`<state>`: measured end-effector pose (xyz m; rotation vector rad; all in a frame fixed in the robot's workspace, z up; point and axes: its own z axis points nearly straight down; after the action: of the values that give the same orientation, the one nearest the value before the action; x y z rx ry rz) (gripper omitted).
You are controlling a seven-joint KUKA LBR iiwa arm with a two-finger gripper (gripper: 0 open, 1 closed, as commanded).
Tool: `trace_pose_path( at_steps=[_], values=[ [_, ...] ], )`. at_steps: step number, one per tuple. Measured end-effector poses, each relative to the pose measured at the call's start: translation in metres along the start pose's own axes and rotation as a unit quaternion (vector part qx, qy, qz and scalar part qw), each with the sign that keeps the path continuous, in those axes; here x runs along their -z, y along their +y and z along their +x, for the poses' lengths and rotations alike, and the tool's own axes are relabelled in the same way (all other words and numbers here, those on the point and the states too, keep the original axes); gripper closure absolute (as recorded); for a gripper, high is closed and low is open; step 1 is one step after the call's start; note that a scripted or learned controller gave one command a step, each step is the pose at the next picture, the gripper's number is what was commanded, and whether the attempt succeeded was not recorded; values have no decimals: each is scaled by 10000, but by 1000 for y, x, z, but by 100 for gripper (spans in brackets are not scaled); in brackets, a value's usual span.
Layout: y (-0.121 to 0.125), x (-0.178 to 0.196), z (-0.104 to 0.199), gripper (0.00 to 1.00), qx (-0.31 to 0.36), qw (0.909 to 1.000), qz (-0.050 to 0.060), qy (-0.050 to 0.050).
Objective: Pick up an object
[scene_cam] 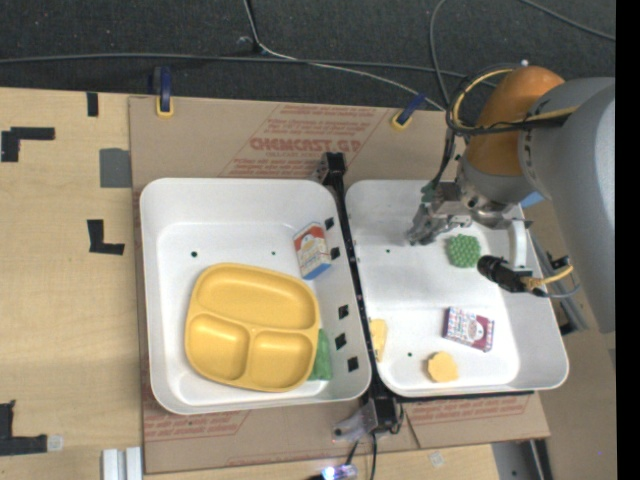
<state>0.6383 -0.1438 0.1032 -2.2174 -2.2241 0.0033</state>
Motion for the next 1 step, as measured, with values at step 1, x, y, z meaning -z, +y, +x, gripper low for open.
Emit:
trace_pose_path(
  at_steps=[1],
  values=[
    [-5, 61, 1, 100, -10, 10000, -21, 3]
  ],
)
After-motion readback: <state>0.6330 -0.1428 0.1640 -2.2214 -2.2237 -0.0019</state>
